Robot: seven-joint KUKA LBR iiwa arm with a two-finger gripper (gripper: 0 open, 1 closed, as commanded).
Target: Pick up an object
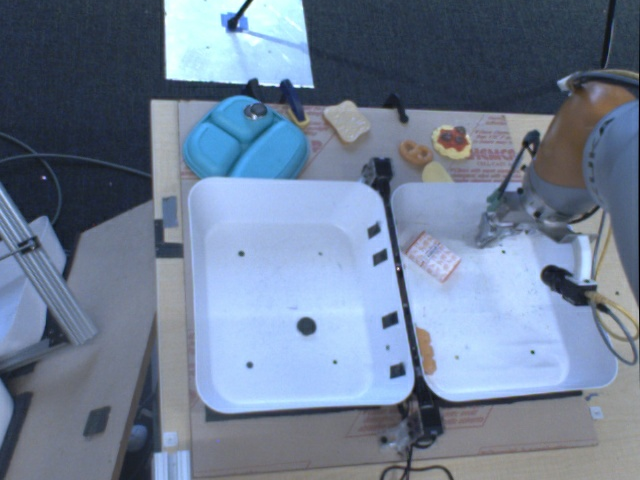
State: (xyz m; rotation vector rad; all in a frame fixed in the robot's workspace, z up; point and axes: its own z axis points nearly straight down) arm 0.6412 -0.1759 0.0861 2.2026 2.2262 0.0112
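No legible text anywhere.

Bins (300, 193) white, faintly speckled; left one with dark round spot (306, 325). Packet (432, 256) white with red checked print. Arm (590, 138) grey, orange band above wrist; hand (492, 230) silver-grey metal. Divided dish (246, 140) light blue, grey knob on top. Toast slice (347, 121) tan with pale centre. Pretzel (415, 152) orange-brown. Tart (452, 141) yellow, red and dark topping. Tabletop (170, 368) beige; cardboard under bins with red print. Floor dark blue-grey carpet. Sheet (235, 28) at top pale, shiny silver-blue.
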